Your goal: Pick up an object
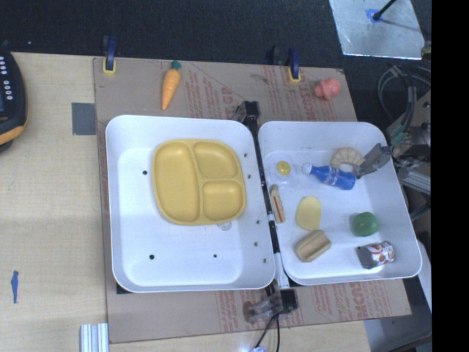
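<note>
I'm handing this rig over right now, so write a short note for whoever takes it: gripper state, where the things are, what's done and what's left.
Gripper: at the right bin's upper right, beside the blue bottle and the tan shell-shaped piece; nothing visibly held.
Right bin also holds: small yellow round piece, yellow oval piece, tan bread-like piece, green ball, red-and-white can.
Left bin: yellow divided plate.
Outside the bins: toy carrot, pink toy.
Done: no object lifted yet.
Left: grasp and lift one object, probably the bottle nearest the gripper.
</note>
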Robot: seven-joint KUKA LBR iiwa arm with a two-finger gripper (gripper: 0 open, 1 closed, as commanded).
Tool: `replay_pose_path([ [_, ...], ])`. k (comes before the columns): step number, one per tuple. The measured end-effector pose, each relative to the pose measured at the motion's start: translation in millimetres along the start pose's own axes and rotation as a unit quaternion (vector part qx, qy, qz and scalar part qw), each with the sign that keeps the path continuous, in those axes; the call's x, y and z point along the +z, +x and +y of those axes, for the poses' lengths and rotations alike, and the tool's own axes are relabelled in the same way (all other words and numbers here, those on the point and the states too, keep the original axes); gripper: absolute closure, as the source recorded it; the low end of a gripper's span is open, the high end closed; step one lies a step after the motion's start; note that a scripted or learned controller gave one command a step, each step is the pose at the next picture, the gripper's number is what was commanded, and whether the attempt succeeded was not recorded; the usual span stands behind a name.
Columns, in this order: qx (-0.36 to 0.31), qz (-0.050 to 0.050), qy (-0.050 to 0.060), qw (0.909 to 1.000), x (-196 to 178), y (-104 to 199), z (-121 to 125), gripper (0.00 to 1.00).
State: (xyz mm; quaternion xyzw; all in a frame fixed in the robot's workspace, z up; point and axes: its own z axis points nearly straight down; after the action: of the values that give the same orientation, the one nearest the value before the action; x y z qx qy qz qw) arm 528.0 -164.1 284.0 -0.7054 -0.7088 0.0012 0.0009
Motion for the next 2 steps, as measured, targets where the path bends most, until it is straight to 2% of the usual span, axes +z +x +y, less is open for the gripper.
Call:
replay_pose_path([
  [1, -0.003, 0.002, 0.005, 1.0, 110, 46, 30, 0.0],
  [2, 0.0, 0.002, 0.005, 1.0, 197, 65, -5, 0.0],
])
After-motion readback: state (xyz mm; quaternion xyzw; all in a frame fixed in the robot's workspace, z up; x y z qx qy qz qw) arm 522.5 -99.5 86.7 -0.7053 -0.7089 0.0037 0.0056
